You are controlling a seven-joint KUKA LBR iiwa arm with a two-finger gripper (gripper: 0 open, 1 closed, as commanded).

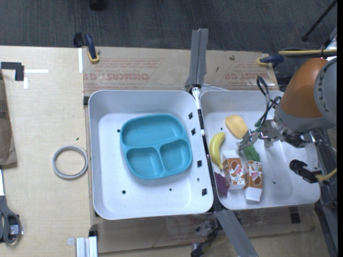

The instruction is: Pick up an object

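Observation:
The right bin [284,183] holds a yellow rounded piece [236,126], a banana [216,149], a green item [251,153], two small orange-and-white cartons [232,173] [254,180] and a purple item [221,182]. My gripper [248,141] reaches in from the right and sits low over the middle of this bin. It is just above the green item and right of the banana. The arm's grey and orange wrist [303,98] hides the bin's far right corner.
A blue three-compartment plate [155,146] lies in the left bin [107,191]. On the bench to the left lie a grey ring [70,161] and scissors [8,224]. A divider [199,122] separates the bins.

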